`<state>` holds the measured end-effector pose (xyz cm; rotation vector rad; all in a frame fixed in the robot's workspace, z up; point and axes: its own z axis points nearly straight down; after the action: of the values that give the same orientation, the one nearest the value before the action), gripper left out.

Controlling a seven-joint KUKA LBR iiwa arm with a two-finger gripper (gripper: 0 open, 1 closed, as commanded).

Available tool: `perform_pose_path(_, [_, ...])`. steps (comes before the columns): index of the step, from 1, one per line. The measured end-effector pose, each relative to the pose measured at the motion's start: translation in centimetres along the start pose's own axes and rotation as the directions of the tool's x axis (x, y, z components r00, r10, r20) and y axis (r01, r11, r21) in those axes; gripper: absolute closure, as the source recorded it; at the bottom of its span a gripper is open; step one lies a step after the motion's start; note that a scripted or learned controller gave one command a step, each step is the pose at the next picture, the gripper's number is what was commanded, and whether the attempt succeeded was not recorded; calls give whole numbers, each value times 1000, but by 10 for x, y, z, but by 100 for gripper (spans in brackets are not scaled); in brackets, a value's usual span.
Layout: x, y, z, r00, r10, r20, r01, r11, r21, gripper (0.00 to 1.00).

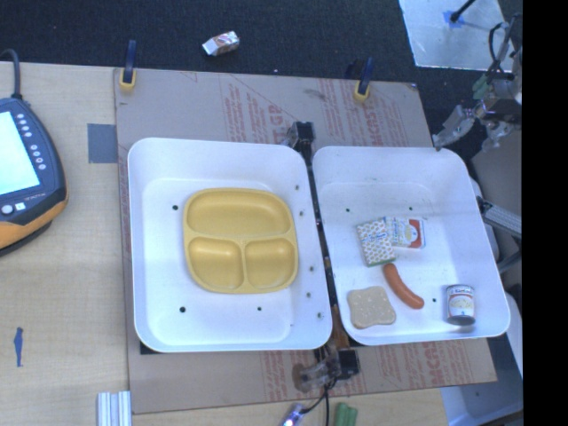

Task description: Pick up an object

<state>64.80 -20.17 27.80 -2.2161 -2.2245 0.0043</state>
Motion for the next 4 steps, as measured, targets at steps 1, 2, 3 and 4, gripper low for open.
perform_pose_path(1, [85, -45, 151, 1000, -2, -1, 2, 1000, 3, 0])
perform_pose_path(2, [86, -79, 182, 1000, -3, 5, 3, 1000, -14, 0])
perform_pose_path(3, [86, -77, 182, 1000, -1, 4, 1, 1000, -10, 0])
perform_pose_path(4, [93, -82, 182, 1000, 0, 8, 0, 1000, -14, 0])
